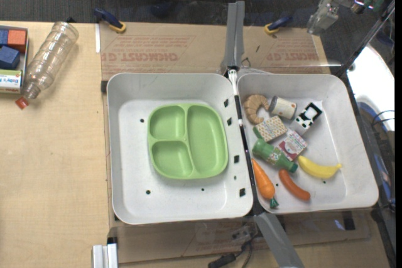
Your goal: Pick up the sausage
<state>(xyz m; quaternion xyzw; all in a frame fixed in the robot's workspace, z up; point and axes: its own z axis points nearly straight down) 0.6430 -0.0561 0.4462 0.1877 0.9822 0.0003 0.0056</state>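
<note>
Sausage (294,186): reddish, lying flat to the right of the green plate (188,140) and a little nearer the camera, in the neighbouring bin (353,135) by its near wall. Not held by anything.

Right of the green plate, all in that same bin:
- carrot (264,180), orange with a green end, between plate and sausage, just beside the sausage
- banana (319,167), farther right than the sausage, close to its upper end
- green bottle (273,154) lying on its side, label too small to read
- pink and white packet (293,144), print not legible
- tan cracker (271,128)
- croissant (255,108) and a small pale can (282,107), level with the plate's far edge
- black and white cow toy (308,117), farthest right of that far group

Gripper (321,14): up and far to the right of the green plate, beyond the bins, above the brown cardboard (144,50), well apart from the sausage. Open or closed: cannot tell, too blurred.

Beyond the plate on that cardboard: red lettering, printed twice, upside down from here, reading "CHEMCAST".

Left of the plate, on the wooden bench: a clear plastic bottle (47,59) on its side, red cap toward the camera, no label seen; farther left, a box of red and blue blocks (12,56), its writing unreadable.
</note>
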